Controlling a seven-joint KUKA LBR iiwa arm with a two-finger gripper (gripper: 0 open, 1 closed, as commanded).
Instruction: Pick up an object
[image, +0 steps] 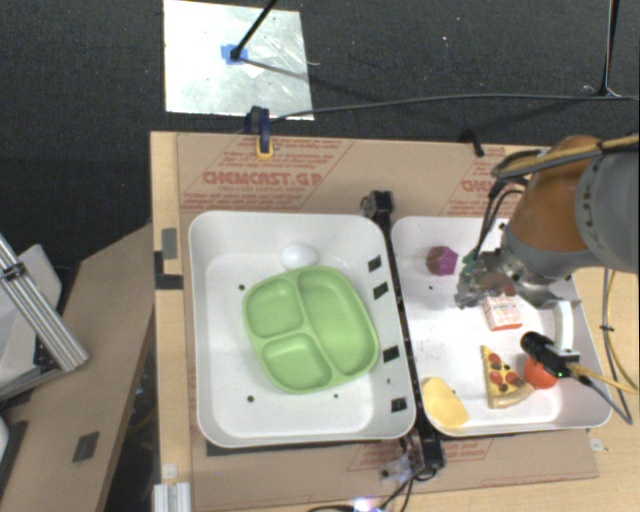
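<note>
1. We see the grey arm (590, 215), with its orange band, reach in from the right; its tool (480, 280) hangs low over the right bin (420, 340), and we cannot tell its state.
2. Just beside the tool lies a small white and red box (503, 314), flat and rectangular; whether they touch we cannot tell.
3. A rounded purple piece (441, 261) sits near the tool, toward the bin's back.
4. A pizza slice (502, 378), a flat wedge with red dots, lies near the front, beside a red ball (540, 374) under a black part.
5. A smooth yellow lump (445, 402) rests on the bin's front left corner.
6. The left bin (215, 300) holds a glossy green tray (310, 328) with three compartments, tilted, and a pale white oval (298, 257) behind it.
7. Both bins are shallow, white, with rounded corners, standing on printed brown cardboard (265, 178) on the table.
8. Beyond lies dark floor with a crinkled silver sheet (235, 60) and black cables (450, 100).
</note>
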